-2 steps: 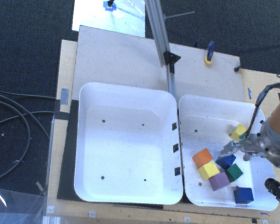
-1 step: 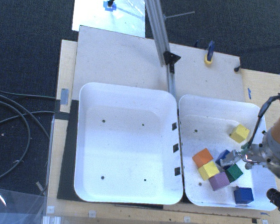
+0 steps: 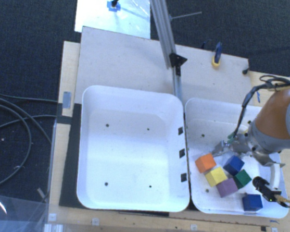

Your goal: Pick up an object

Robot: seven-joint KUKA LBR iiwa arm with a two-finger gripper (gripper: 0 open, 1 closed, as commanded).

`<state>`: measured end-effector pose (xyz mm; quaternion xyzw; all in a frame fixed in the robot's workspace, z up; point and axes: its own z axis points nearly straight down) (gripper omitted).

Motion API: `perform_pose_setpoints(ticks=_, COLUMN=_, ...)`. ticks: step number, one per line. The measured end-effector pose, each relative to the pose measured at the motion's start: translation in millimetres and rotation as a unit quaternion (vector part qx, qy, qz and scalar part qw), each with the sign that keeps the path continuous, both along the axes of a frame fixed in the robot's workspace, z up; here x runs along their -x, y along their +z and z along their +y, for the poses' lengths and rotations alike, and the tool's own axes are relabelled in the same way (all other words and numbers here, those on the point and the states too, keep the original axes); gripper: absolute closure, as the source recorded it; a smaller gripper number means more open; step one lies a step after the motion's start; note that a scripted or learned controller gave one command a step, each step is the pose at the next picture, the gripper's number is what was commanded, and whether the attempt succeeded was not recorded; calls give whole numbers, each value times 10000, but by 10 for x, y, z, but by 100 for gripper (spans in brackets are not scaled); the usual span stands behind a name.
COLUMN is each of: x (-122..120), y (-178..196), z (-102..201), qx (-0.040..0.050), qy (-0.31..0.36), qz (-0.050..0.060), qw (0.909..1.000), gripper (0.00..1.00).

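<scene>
**Blocks crowd the right bin's lower corner**

Lowest in frame sits a blue block (image 3: pixel 252 201); up-left cluster purple (image 3: pixel 226 187), yellow (image 3: pixel 216 176), orange (image 3: pixel 205 163), green (image 3: pixel 242 178) and a second blue cube (image 3: pixel 234 164) in the right bin (image 3: pixel 207 120); the gripper (image 3: pixel 229 145) hangs just above them, its grip cannot be told; the left bin (image 3: pixel 136 101) lies beside.

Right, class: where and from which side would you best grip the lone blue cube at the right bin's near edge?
Grip the blue cube across two opposite flat side faces, coming from above. It sits apart from the clustered blocks, so the fingers probably have room on its sides.
</scene>
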<state>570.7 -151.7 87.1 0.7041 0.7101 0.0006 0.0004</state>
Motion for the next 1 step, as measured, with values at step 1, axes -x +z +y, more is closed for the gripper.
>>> perform_pose_setpoints(ticks=1, x=-569, y=34, z=88, qx=8, qy=-1, qz=-26, qw=10000, gripper=0)
